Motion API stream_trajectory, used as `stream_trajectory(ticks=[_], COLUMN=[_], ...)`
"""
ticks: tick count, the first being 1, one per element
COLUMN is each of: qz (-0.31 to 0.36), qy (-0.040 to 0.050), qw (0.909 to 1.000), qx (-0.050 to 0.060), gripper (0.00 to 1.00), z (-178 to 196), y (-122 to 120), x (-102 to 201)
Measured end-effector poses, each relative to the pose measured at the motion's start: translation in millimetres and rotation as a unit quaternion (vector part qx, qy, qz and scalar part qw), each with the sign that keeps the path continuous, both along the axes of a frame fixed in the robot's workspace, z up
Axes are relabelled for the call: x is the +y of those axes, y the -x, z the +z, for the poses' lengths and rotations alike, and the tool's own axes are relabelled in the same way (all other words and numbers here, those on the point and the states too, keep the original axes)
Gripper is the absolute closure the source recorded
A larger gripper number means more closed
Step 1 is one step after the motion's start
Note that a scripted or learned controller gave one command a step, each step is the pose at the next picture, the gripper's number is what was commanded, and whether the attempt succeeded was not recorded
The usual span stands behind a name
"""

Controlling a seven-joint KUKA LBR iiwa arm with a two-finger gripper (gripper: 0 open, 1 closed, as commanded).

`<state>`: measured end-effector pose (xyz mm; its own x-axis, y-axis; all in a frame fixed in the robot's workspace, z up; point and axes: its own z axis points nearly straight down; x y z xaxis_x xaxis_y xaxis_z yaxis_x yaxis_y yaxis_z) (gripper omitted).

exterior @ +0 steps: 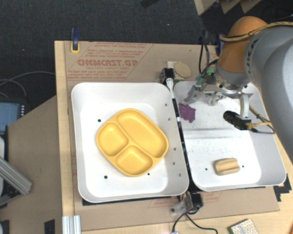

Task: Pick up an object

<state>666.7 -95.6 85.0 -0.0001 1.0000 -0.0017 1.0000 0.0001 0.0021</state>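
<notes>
A yellow plate with three compartments (132, 140) lies in the middle of the left bin (83, 101). The right bin (263, 174) holds a small purple object (187, 112) near its far left corner and a tan, loaf-shaped block (227, 166) near its front edge. My gripper (203, 94) hangs over the far left part of the right bin, just behind and to the right of the purple object. I see nothing held by it.
The two white bins stand side by side on a cardboard-covered bench (112, 57). The grey arm with its orange band (239, 43) covers the far right corner of the right bin. Small fittings (170, 74) sit behind the bins' shared edge.
</notes>
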Motion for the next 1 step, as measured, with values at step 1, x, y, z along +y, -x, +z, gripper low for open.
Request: stream_trajectory(ticks=[1], qz=[0.0], qy=[-0.0003], qw=[1.0], qx=[0.0], gripper=[0.0], z=[0.1], y=[0.0], x=[3.7])
